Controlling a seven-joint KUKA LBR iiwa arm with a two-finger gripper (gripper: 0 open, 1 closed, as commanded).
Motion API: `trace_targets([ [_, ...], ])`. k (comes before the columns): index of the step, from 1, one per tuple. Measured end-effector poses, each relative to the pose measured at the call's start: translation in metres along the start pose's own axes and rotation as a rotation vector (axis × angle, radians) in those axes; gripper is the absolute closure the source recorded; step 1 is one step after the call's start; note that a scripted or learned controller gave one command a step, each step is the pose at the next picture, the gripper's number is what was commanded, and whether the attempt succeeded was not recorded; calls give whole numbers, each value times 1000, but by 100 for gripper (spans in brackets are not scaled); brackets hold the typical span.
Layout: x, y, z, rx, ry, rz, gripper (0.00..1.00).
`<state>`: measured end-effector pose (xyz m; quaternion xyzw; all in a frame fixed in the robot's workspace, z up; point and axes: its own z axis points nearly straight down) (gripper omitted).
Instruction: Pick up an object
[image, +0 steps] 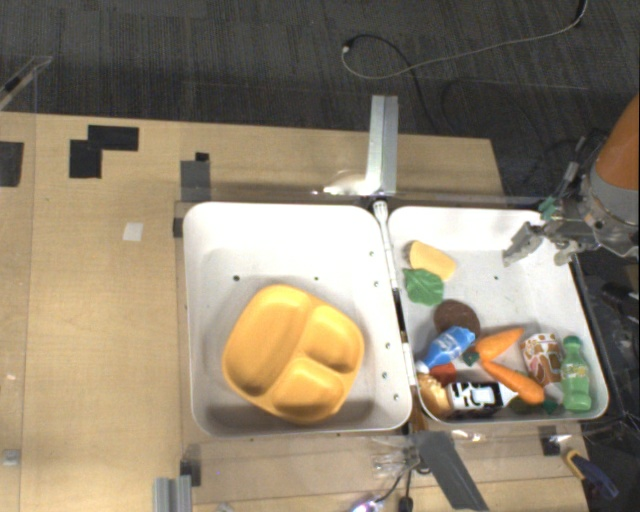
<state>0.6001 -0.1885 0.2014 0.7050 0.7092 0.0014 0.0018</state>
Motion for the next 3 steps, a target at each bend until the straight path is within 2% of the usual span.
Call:
trace_targets([
  [1,-15,29,52,-1,-1,145,0],
  [2,31,-16,112,-7,-1,-136,0],
  [3,33,-92,110,-14,-7,-449,0],
])
